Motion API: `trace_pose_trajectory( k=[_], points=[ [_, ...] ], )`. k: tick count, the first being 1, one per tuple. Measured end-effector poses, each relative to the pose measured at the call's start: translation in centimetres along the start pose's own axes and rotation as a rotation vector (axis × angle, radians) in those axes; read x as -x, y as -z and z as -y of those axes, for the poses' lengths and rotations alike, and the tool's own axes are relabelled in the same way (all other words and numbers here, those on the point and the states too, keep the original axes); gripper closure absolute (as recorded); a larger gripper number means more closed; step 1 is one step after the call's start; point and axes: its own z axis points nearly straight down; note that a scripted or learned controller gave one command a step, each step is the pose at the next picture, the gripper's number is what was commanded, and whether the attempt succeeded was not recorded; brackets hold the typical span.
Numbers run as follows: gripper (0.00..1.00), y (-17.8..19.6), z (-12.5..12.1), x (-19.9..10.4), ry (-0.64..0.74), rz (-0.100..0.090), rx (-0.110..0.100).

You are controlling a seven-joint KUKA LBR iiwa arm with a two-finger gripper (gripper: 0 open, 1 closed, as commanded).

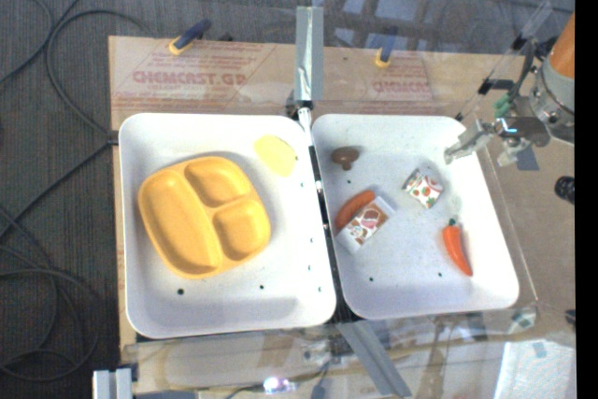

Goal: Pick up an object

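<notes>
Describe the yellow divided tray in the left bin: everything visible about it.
The yellow divided tray is a rounded-square dish that looks like glossy moulded plastic, with three compartments: one long one on its far-left side and two smaller ones on the near-right side, parted by raised ridges. All three look empty. It lies flat and right way up, turned at an angle, on the floor of the left bin, toward its left side. A pale yellow round piece lies apart from it, near the bin's far right corner.
</notes>
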Motion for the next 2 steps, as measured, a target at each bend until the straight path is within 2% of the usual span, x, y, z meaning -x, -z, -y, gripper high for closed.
trace_pose_trajectory(
  k=[1, 2],
  points=[
    [0.0, -15.6, -1.8, -1.9, -0.064, 0.0, -0.003],
    [0.0, -19.2, -4.0, -1.3, -0.081, 0.001, 0.008]
  ],
)
